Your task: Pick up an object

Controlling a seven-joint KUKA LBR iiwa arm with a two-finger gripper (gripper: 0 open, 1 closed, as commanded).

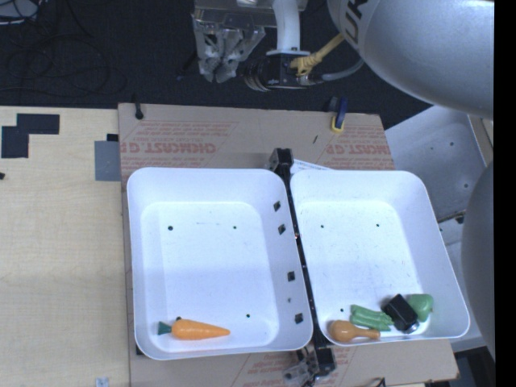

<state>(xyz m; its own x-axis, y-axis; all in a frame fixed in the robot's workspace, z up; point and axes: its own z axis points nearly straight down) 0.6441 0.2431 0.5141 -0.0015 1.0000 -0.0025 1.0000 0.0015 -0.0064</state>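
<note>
At seven o'clock in the left bin lies a toy carrot, probably light, stiff, slippery plastic (best pinched across its thick middle). High above, the gripper hangs; whether its jaws are apart I cannot tell.

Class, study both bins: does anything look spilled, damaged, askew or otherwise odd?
Nothing stands out. The carrot lies on its side in the left bin. In the right bin, the green toy, black block and pear-shaped toy cluster in the near corner. Nothing looks spilled or broken.
</note>
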